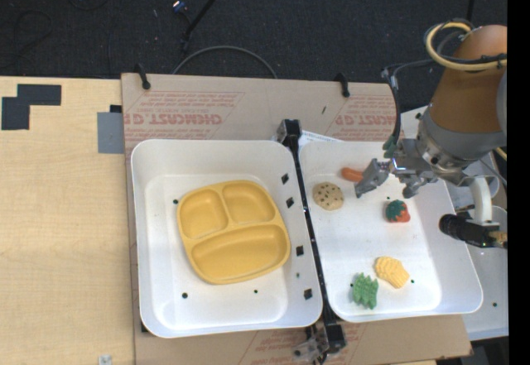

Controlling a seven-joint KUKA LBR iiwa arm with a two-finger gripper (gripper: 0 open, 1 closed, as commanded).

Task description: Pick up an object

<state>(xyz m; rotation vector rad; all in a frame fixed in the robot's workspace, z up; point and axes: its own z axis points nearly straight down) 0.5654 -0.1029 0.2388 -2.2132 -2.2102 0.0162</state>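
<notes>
The approach seems under way: the two-finger gripper (389, 179), fingers spread and holding nothing, hangs over the far part of the right white bin (464, 289) between a small orange carrot-shaped toy (351, 174) and a red strawberry-like toy (398, 211), so it must next descend onto one and close.

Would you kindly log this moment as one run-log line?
gripper: above right bin, open, holding nothing | nearest: carrot, cookie | tray: left bin
</notes>
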